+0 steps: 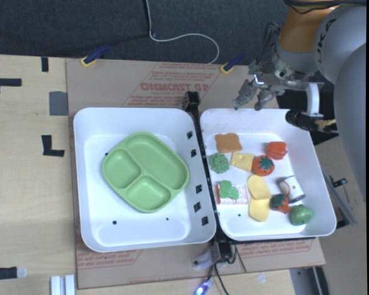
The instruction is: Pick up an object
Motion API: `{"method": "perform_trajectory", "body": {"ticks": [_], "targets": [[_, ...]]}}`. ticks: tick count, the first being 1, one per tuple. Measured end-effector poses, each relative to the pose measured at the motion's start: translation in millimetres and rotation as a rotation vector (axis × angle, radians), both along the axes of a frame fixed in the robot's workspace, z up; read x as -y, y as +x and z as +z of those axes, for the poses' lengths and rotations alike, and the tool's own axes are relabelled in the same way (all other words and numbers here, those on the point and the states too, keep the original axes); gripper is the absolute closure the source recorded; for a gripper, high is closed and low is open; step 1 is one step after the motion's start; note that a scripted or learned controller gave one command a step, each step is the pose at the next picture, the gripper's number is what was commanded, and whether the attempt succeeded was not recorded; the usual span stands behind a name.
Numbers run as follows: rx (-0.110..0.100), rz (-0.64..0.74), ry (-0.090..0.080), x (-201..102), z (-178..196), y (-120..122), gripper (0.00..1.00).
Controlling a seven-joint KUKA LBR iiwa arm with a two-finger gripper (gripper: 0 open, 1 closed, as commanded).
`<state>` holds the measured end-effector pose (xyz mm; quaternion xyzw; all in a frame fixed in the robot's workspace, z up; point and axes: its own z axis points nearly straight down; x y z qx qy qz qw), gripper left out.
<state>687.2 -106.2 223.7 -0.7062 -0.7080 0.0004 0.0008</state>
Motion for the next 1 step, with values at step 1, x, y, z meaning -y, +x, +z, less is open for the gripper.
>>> {"method": "perform_trajectory", "body": {"ticks": [1], "targets": [[-0.004,0.002,0.001,-42.8,-6.0,-33.9,1.0]]}}
